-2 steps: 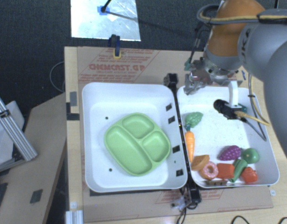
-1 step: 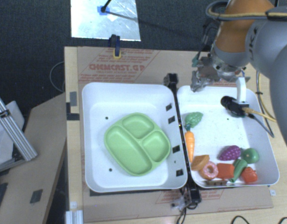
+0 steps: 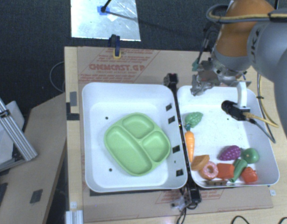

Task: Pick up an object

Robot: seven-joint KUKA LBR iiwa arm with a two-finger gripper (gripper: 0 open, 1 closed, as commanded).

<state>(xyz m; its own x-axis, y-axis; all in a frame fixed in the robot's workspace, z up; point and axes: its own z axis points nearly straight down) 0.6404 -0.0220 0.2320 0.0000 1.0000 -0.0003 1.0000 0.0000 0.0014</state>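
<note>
Hovering gripper (image 3: 199, 88) (tips blurred) over right bin (image 3: 262, 139)

under me the floor (image 3: 31, 27) is dark, a deep blue-grey carpet with a fine speckle, running across the top and down the left side. a shiny silver sheet (image 3: 105, 12) lies flat on it near the top, catching the light in pale wrinkles, with a small blue piece (image 3: 103, 10) on it and a thin dark rod slanting up from there. the bench (image 3: 73, 69) is light tan wood, topped by a cardboard sheet (image 3: 119, 64) printed with red letters. a blue and yellow clamp (image 3: 115, 45) grips its far edge. at the left stands a ribbed aluminium frame (image 3: 12, 132), slanted, beside a lower tan tabletop (image 3: 45, 125).
</note>
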